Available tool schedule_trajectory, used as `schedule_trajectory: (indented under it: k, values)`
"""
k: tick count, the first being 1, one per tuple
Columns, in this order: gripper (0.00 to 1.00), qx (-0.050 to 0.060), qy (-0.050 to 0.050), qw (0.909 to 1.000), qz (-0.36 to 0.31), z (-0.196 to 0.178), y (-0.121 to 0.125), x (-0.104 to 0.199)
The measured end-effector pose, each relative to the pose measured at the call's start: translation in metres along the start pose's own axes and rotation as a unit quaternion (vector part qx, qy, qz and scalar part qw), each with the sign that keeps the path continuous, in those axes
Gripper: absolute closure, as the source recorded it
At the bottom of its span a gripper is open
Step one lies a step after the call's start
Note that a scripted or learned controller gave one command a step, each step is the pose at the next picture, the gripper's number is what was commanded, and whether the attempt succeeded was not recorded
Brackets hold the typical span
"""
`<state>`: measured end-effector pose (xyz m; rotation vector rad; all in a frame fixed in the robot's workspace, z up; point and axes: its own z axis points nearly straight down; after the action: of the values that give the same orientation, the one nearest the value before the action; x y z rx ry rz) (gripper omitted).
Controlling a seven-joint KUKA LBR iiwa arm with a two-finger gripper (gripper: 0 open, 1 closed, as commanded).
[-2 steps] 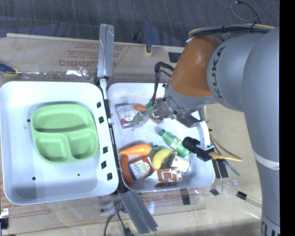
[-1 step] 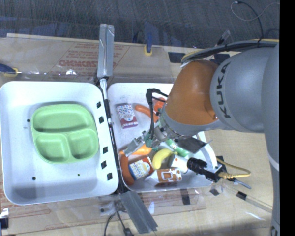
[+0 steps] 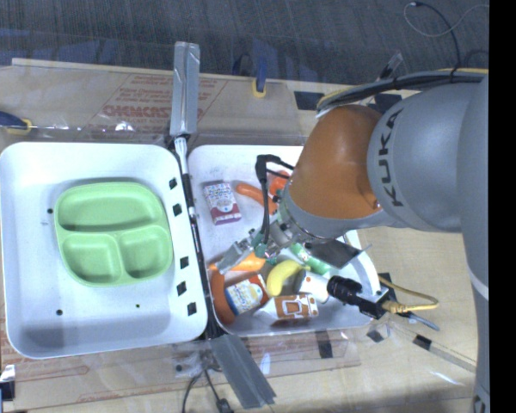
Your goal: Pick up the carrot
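The carrot (image 3: 248, 193) is a slim orange piece lying in the right bin (image 3: 208, 157), near its far wall and just right of a red and white packet (image 3: 221, 202). Its right end runs under the arm's orange band. My gripper (image 3: 251, 249) hangs low over the middle of the right bin, a little nearer the camera than the carrot, above a heap of items. The big wrist hides much of the bin's right half.
Under and beside the gripper lie a yellow banana (image 3: 283, 276), an orange bottle with a white label (image 3: 240, 293) and a small brown bottle (image 3: 296, 307). The left bin (image 3: 21, 231) holds a green divided plate (image 3: 113, 231). A metal bar (image 3: 185, 93) stands between the bins.
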<state>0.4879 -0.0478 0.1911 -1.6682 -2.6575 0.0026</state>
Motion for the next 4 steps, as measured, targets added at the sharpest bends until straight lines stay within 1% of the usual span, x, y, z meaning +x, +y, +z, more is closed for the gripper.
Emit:
schedule_trajectory:
  k: [1, 2, 3, 4]
  values:
    - [0.0, 0.0, 0.0, 0.9998, 0.022, 0.1, -0.003, -0.056]
    - [1.0, 0.0, 0.0, 0.9998, 0.019, 0.091, -0.003, -0.055]
    - [0.0, 0.0, 0.0, 0.9998, 0.019, 0.091, -0.002, -0.055]
    - [1.0, 0.001, 0.0, 0.9999, 0.016, 0.082, -0.002, -0.055]
